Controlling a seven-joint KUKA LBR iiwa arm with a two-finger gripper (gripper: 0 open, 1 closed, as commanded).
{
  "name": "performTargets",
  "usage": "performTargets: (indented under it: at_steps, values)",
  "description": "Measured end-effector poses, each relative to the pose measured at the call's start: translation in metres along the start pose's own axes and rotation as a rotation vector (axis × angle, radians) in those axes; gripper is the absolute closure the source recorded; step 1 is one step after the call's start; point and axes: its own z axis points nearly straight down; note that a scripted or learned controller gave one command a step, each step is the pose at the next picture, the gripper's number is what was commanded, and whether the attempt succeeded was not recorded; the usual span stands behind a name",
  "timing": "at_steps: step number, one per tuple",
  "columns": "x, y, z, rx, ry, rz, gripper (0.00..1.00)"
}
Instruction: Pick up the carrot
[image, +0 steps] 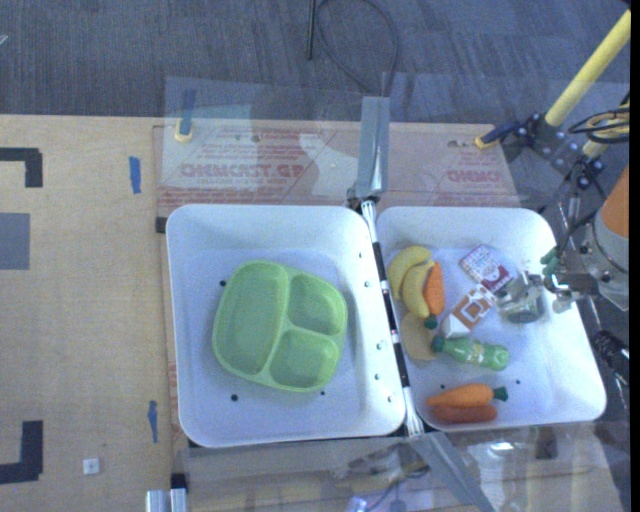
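Camera view, bench (80, 330): a pale wooden surface carrying two shallow white bins side by side, so that goods and free space lie apart.
Camera view, left bin (190, 400): holds a green divided plate (280, 325) lying flat near its middle; nothing rests in the plate's three compartments.
Camera view, right bin (570, 395): holds all the loose toy foods, crowded toward its left and middle.
Carrot at front (462, 397): an orange carrot with a green top at its right end, lying on its side near the bin's front wall, well apart from the gripper and free of neighbours; judged the easier target.
Second carrot (433, 289): a smaller orange piece lying against the bananas (408, 272), touching them, so a grasp there would likely disturb both.
Green bottle (472, 351): lies on its side between the two carrots.
Small cartons (470, 310): one red-and-white, one orange-and-white, near the bin's middle.
Gripper (527, 297): hangs low over the right bin's right half, beside a grey, blurred item; whether its fingers are spread or closed cannot be told, and no carrot is seen in it.
Arm (615, 215): enters from the right; its orange band shows at the edge.
Task stage: judged not yet accomplished, since both carrots lie on the bin floor.
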Motion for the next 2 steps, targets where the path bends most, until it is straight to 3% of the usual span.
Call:
performTargets:
  at_steps: [1,2]
  values:
    - [-0.03,-0.027,0.017,0.0,0.0,-0.045,0.0]
    - [0.007,-0.037,0.118,-0.003,-0.002,-0.177,0.0]
